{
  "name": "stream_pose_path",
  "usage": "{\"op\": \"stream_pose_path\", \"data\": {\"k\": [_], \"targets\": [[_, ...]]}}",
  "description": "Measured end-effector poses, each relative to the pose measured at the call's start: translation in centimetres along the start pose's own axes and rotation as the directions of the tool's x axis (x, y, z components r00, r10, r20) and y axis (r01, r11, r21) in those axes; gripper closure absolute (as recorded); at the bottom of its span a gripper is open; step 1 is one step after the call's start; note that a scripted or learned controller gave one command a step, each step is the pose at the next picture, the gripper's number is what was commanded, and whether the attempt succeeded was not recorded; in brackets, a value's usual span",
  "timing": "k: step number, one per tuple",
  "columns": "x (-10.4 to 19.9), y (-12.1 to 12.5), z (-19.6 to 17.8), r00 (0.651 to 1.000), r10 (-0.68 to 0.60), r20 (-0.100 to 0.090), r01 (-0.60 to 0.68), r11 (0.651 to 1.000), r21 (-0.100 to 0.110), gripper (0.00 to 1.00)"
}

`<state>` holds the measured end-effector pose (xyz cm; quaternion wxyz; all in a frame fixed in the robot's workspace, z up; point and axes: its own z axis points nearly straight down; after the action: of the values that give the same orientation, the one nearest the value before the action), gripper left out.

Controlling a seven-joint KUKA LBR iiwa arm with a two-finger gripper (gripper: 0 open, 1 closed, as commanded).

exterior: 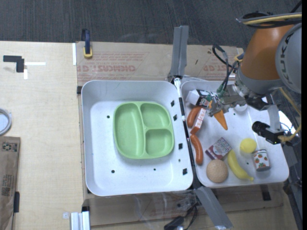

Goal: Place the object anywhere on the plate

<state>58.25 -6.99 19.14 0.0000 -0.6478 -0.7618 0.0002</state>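
Gripper (217, 104), grip state unclear, sits just above the carrot (221, 120), right bin.

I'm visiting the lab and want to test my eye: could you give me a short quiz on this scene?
1. True or false: the green plate lies in the left bin.
2. How many compartments does the plate have?
3. Which lies nearest the gripper? A) banana B) carrot C) can

Key: 1 true. 2 three. 3 B.
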Motion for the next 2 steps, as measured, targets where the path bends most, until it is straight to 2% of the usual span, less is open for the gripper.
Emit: {"op": "stream_pose_path", "data": {"k": [1, 2], "targets": [[7.6, 0.7, 0.1, 0.991, -0.137, 0.0, 0.137, 0.991, 0.003, 1.0], [14.8, 0.9, 0.1, 0.89, -0.455, -0.001, 0.455, 0.89, 0.003, 1.0]]}}
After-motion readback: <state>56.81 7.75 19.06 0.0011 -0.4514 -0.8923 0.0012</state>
